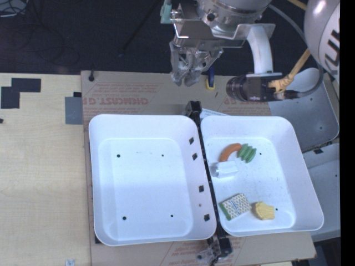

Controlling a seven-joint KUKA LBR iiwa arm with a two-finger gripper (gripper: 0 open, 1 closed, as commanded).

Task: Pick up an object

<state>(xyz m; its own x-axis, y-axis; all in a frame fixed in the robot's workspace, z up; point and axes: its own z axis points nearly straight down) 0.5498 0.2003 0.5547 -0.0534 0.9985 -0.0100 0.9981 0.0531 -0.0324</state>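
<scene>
- My gripper (187, 77) hangs at twelve o'clock, above the bins' far edge; I cannot tell how its fingers stand.
- Pickable things sit in the right bin (299, 165): carrot (229, 151), white block (224, 170), sponge (235, 205).
- I'd descend on the sponge (nothing crowds it), straddling its short sides.

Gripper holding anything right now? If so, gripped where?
Cannot be told. The gripper hangs above the bins' far edge, too blurred to judge. The toys lie in the right bin.
</scene>
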